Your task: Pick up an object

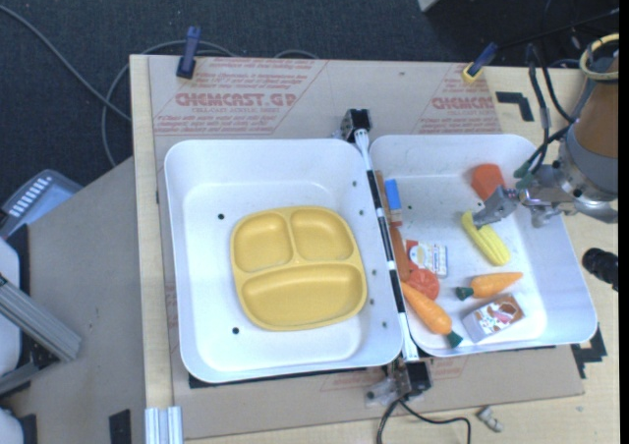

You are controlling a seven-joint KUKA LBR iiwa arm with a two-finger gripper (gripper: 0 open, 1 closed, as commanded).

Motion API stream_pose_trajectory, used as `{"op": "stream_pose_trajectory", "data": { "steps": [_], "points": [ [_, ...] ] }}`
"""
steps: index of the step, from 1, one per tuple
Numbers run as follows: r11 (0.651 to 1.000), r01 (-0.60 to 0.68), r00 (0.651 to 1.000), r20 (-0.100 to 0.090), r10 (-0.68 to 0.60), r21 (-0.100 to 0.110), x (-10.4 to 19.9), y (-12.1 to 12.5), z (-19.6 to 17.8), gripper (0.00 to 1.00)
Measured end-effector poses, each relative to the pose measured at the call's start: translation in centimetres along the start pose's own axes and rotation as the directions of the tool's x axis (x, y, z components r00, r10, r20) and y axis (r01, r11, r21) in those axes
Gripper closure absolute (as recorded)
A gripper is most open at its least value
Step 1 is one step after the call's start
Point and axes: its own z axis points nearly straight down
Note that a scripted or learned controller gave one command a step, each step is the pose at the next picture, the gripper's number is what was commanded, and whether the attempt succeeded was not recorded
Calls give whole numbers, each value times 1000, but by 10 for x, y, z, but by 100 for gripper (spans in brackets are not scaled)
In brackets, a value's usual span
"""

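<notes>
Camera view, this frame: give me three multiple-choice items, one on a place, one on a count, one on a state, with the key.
1. Where does the yellow divided plate lie?
A. left bin
B. right bin
C. on the floor

2. How many carrots are in the right bin?
A. none
B. two
C. five

3. How does the corn cob stand to the gripper?
A. lifted clear above the bin
B. lying on the bin floor beside it
C. lying on the plate

Key: 1 A, the plate sits in the left bin. 2 B, one carrot by the divider, another nearer the middle. 3 B, the cob lies just below the gripper.
</notes>
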Motion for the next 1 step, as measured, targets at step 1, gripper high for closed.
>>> {"op": "stream_pose_trajectory", "data": {
  "steps": [1],
  "points": [
    [1000,-1,1000,1,1,-2,-46,14,123,0]
  ]
}}
